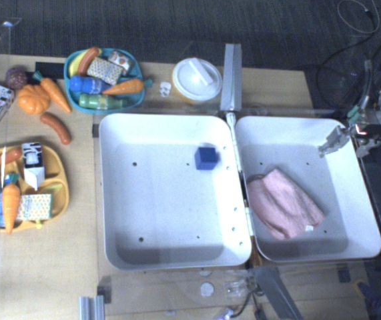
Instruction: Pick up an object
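A small blue cube (206,157) sits in the left bin (143,245), near its far right corner. A crumpled pink cloth (283,203) lies in the right bin (350,239), toward the front left. My gripper (337,140) hovers over the far right corner of the right bin, well apart from the cloth and far from the cube. Nothing shows in its grasp.
A metal divider post (230,79) stands behind the seam between the bins. A white lidded bowl (197,79) and a blue tray of toy food (103,80) sit behind the left bin. A yellow tray of toys (20,189) and loose toy vegetables (43,102) lie to the left. Cables (350,72) hang at the right.
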`<state>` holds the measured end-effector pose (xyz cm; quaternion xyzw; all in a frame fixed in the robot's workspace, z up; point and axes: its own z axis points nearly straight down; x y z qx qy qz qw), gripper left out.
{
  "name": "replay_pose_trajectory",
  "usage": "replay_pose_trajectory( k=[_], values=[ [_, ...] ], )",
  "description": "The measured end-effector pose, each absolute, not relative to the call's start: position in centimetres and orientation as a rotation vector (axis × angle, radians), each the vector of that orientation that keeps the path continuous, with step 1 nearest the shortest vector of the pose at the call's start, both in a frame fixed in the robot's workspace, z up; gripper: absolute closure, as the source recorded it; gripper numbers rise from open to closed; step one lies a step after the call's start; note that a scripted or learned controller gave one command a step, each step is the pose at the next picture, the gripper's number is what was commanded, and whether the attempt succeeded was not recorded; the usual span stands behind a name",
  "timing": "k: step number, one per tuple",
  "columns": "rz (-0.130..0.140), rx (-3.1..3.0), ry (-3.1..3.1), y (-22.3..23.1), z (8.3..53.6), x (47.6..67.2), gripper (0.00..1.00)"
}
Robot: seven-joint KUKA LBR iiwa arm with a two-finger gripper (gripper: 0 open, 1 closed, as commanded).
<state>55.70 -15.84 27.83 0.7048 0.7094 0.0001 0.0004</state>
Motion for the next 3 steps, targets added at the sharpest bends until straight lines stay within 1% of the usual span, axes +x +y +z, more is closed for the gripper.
replay_pose_trajectory(
  k=[1,2,3],
  values=[
    [0.002,2.017,2.406,-17.5,22.3,57.4,0.00],
    [0.007,1.809,2.559,-15.2,10.0,56.4,0.00],
    [0.013,1.695,2.619,-12.8,9.3,54.3,0.00]
  ],
)
